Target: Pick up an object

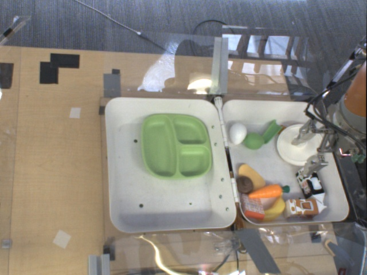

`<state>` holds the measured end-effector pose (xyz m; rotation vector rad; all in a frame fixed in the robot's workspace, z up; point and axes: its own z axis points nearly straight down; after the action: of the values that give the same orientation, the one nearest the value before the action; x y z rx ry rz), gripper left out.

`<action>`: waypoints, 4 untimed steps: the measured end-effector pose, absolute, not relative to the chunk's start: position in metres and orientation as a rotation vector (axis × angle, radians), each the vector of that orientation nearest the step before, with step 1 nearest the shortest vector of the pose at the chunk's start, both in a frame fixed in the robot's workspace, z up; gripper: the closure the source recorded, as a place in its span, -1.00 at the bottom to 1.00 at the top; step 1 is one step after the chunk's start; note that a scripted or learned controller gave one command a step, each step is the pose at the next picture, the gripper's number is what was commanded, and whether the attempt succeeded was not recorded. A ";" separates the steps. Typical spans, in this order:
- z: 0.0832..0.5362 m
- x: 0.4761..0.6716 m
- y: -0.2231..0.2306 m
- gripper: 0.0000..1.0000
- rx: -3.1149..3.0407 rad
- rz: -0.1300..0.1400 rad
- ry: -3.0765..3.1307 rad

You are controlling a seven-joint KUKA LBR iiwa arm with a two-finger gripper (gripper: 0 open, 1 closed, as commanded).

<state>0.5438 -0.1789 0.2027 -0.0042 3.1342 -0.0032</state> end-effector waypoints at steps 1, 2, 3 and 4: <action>0.127 0.591 -0.152 -1.00 -0.138 0.003 3.135; 0.095 0.627 -0.097 -1.00 -0.316 -0.004 3.114; 0.090 0.671 -0.095 -1.00 -0.186 -0.002 3.130; 0.178 0.662 -0.164 -1.00 -0.381 -0.011 3.100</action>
<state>0.6623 -0.1644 0.1776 -0.3809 3.0998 -0.0111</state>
